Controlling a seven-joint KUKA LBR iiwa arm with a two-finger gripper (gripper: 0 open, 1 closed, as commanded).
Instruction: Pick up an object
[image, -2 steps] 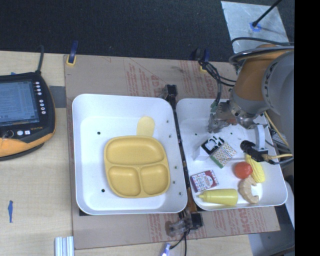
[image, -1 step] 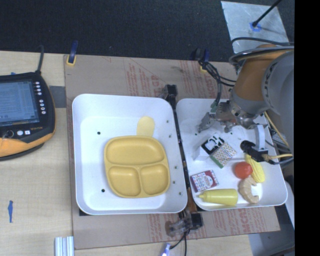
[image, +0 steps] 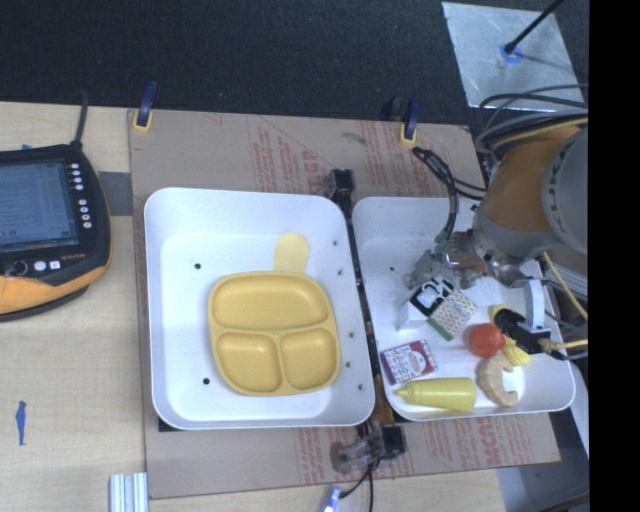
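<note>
On the far left of the surface (image: 70, 400) sits a teach pendant (image: 45, 225), well apart from the work. The left bin (image: 165, 300) holds a yellow divided tray (image: 272, 332) with a small pale yellow piece (image: 291, 252) touching its upper edge; both lie flat and broad, so a two-finger grasp there would likely slide off. The right bin (image: 385, 225) is where the pickable things crowd together: a red-and-white packet (image: 407, 360), a yellow bottle (image: 438, 393) lying on its side along the near wall, a small black-and-white box (image: 431, 296) just beside a speckled card (image: 453, 316), a red ball (image: 486, 339), and a tan lump (image: 497, 381) near the corner. The end effector (image: 452, 258) hangs over the upper part of this bin, just above the box and card; whether it is spread or pressed together, I cannot tell. The main risk, as I judge it, is the clutter: a descent here could catch two items at once, nudge the box aside, or pinch a flat card that slips free. The loose cables near the wrist could also snag.
</note>
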